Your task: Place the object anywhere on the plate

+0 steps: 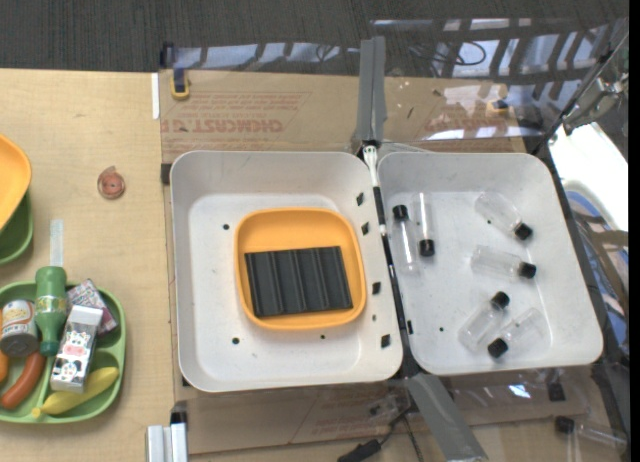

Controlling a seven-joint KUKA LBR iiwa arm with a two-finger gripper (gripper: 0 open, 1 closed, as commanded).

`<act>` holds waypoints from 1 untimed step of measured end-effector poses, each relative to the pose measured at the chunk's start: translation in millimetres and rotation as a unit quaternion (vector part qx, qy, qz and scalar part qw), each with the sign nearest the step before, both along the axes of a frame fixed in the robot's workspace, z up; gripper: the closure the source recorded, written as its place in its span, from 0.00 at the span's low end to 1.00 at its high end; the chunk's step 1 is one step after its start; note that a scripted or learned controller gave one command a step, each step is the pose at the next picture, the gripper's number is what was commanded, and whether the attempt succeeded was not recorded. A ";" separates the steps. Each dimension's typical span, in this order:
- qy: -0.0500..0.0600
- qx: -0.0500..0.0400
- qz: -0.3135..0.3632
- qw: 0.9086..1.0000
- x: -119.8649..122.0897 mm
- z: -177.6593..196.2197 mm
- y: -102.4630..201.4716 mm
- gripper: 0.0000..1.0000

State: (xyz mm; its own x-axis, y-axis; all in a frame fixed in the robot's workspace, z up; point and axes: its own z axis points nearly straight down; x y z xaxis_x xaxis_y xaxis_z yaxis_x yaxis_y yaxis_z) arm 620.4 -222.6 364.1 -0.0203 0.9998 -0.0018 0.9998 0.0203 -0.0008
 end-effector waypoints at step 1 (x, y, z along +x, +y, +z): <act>0.000 0.000 0.083 0.997 39.4 77.0 1.2 0.00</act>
State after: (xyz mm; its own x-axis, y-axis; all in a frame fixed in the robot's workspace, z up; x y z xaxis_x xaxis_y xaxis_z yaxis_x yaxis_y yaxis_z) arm 659.9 -221.4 441.1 -0.1852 0.9827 -0.0020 0.9827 0.1852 -0.0004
